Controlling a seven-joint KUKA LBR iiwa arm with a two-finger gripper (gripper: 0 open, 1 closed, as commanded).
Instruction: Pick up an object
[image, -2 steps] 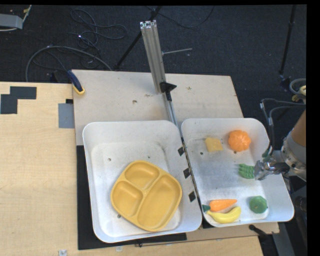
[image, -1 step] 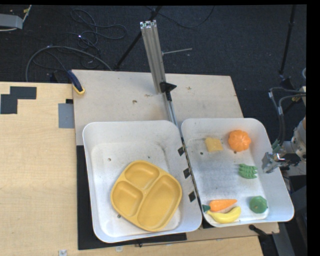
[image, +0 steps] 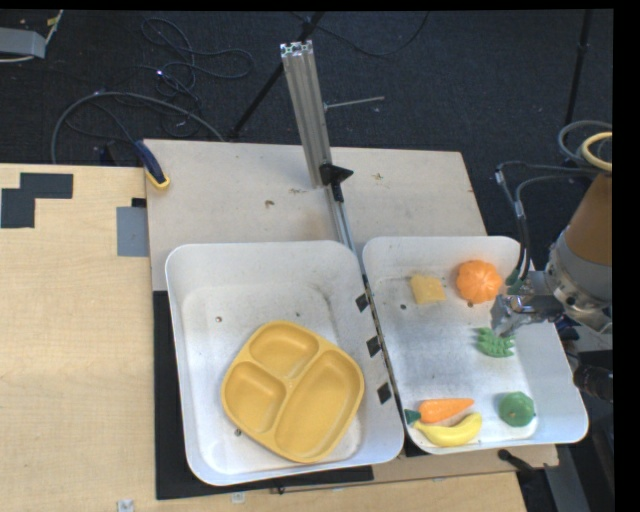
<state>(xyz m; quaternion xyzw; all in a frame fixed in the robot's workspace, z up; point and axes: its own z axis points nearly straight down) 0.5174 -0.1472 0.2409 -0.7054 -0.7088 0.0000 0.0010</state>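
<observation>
Gripper (image: 507, 318) at right of frame, above green toy (image: 494, 344), beside orange (image: 479, 281); grip state impossible to tell.

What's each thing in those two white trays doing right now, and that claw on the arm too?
Yellow divided plate: lying flat in the left bin.
Orange: resting in the right bin, near the far wall.
Yellow block: lying beside the orange.
Green spiky toy: directly under the end effector.
Carrot: lying against the banana.
Green ball: resting apart.
</observation>
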